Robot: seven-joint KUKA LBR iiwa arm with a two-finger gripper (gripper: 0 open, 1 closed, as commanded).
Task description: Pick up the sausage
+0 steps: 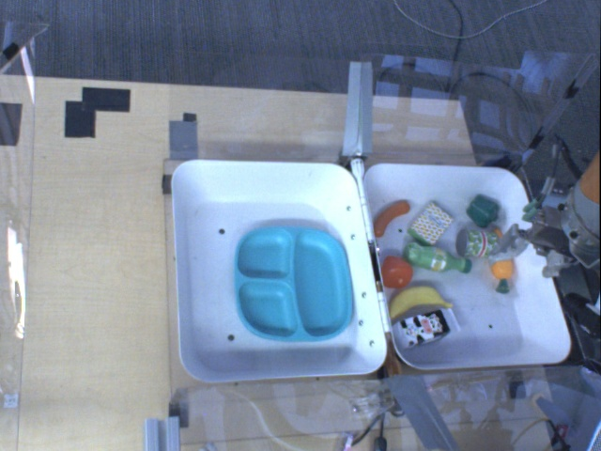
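Sausage [392,217] lies tilted near right bin's [535,346] upper-left corner, untouched. Hand [533,238] hovers at bin's right edge; finger state cannot tell.

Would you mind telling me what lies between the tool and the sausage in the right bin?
In the camera view, a small can and a checkered block lie between the tool and the sausage.

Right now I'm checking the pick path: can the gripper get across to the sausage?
Probably yes. The sausage lies bare at the right bin's upper left, nothing on top. The gripper sits at the opposite side, so it must pass over the can and checkered box.
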